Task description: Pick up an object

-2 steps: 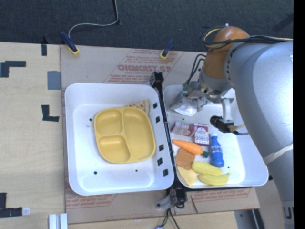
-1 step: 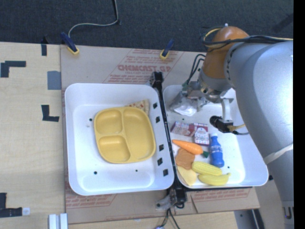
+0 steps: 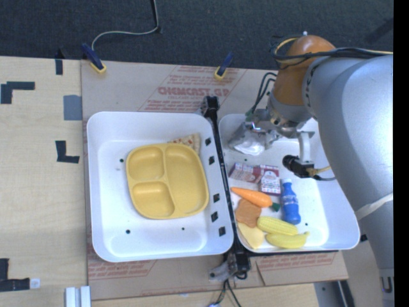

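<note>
My gripper reaches down into the far left part of the right bin, under the orange band of the arm. Just in front of it lies a flat red and white packet. Nearer the front are an orange carrot, a blue bottle with a white cap, a brown bread piece, a yellow wedge, a corn cob and a banana. The gripper's tip is blurred against the white bin floor.
The left bin holds a yellow divided plate, with a toast-like slice peeking out behind it. A black divider with clips runs between the bins. The grey arm covers the right bin's far right side.
</note>
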Action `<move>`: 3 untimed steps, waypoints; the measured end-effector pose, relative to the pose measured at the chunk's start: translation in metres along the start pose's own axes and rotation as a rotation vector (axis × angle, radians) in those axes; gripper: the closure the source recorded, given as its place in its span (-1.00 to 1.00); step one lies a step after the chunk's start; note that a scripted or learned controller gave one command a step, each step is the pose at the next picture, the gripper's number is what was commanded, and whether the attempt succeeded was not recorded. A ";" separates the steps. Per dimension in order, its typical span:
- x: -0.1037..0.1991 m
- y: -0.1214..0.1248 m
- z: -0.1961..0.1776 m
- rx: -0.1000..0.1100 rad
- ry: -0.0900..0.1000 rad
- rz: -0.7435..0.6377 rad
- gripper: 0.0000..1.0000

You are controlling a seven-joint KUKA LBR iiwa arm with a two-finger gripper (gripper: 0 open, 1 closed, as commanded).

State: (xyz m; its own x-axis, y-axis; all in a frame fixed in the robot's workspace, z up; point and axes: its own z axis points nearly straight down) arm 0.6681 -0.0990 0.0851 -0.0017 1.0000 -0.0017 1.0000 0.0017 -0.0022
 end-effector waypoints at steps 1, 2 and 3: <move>0.004 0.000 0.000 -0.001 -0.002 0.002 -1.00; 0.004 0.000 0.000 -0.001 -0.002 0.001 -1.00; 0.004 0.000 0.000 -0.001 -0.002 0.001 -1.00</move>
State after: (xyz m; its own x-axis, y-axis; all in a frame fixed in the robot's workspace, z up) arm 0.6681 -0.0947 0.0850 -0.0009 1.0000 -0.0041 1.0000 0.0009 -0.0016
